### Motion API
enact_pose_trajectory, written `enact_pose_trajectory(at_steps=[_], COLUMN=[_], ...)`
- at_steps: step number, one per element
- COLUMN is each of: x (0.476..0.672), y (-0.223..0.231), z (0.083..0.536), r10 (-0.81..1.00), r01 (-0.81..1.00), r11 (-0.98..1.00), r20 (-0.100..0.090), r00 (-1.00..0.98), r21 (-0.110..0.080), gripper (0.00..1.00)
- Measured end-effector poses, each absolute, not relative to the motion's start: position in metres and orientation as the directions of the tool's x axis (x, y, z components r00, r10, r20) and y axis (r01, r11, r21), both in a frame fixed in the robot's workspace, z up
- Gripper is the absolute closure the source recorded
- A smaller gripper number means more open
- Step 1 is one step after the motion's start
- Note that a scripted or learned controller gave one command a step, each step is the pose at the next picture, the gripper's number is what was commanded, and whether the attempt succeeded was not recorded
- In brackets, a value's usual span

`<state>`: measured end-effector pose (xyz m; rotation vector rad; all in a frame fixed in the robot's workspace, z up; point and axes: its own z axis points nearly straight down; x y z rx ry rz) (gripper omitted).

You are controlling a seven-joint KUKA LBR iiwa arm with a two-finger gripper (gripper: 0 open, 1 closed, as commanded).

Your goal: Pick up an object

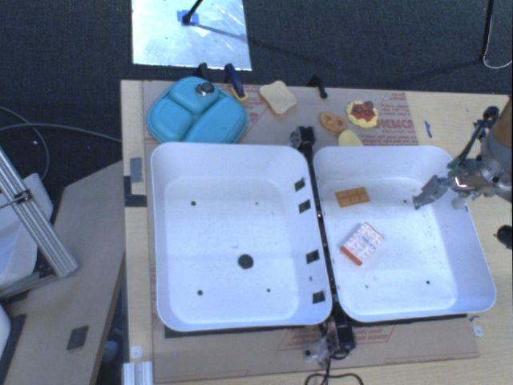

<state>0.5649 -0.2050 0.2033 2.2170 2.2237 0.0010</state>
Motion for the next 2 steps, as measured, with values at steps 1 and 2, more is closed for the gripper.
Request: enact_pose_trajectory(at_steps=[1, 2], x=[0.485, 0.488], y=[-0.207, -0.076], z=[0.113, 0.126], r10=[1.0, 1.0], r01=[1.0, 1.0], r11=[-0.003, 0.015], r20=[0.004, 0.005], r00=[0.003, -0.015], r21=[-0.01, 0.002], gripper=[0.0, 0.0])
